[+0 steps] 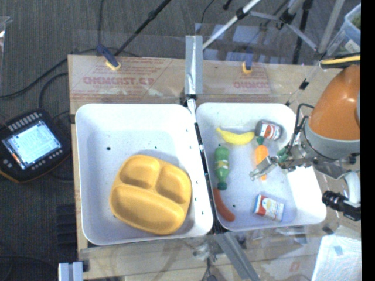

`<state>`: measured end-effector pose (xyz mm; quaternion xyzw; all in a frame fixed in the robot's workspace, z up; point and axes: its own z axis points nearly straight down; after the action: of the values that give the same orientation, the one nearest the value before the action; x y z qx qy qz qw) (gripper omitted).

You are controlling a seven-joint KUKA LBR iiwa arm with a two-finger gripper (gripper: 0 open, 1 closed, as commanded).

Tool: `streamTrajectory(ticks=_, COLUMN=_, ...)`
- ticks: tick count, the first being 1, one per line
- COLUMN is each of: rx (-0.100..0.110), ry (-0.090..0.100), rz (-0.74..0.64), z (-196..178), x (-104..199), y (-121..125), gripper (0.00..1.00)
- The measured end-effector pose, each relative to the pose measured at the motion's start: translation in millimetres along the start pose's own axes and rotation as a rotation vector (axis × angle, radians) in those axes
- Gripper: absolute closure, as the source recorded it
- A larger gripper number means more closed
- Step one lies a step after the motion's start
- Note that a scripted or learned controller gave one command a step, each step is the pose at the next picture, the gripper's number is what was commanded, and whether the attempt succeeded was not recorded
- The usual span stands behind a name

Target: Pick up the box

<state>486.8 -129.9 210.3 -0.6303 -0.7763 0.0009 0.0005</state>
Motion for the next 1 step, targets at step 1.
streamTrajectory(ticks=1, rx=-0.010, ry=-0.004, rz=-0.004, z=119.6, x=-21.3, y=-4.5, gripper=0.00)
